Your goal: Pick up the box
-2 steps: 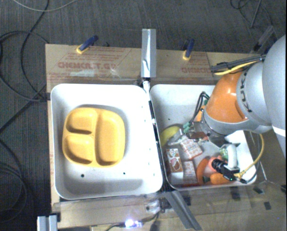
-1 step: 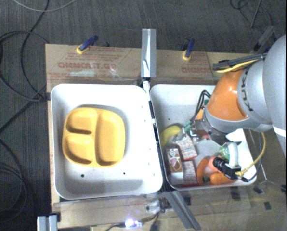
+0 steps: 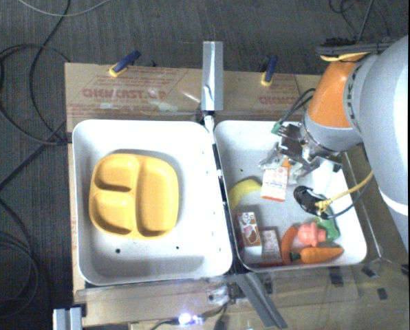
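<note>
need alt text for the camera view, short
The gripper hangs over a white-and-orange box in the right bin, beside a yellow object, a brown carton and toy carrots. The left bin holds a yellow divided tray.

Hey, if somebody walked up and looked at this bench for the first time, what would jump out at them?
Probably the yellow divided plate, alone in the left bin. Next, the grey arm with its orange band reaching in from the right, its gripper low over a small white and orange box in the right bin, among toy carrots, a brown carton and other clutter.
</note>
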Controlling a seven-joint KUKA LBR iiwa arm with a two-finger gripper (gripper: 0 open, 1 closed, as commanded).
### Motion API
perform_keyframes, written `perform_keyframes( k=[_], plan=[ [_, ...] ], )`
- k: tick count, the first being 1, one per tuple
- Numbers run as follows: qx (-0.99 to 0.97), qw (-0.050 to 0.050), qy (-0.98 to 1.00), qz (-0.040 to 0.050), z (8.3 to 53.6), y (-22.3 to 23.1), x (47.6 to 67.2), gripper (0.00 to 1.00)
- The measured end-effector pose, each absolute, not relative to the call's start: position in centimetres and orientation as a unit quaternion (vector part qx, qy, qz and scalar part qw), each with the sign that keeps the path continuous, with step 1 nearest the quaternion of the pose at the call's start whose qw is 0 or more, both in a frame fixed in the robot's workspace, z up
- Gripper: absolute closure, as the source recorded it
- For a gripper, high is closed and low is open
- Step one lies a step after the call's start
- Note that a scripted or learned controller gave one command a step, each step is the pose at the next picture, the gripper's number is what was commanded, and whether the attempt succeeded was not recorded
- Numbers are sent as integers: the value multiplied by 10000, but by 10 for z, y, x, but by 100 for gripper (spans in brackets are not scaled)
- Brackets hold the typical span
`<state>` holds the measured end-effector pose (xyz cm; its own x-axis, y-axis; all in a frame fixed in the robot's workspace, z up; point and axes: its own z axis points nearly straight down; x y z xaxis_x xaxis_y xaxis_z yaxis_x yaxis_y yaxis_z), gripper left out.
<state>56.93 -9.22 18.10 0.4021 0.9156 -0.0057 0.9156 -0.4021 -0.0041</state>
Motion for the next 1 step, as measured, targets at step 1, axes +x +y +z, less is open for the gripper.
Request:
perform_keyframes(
  k=[1],
  plan=[
    [-8949, 2, -4462, 42, 180, -85, 596, 100]
  ],
)
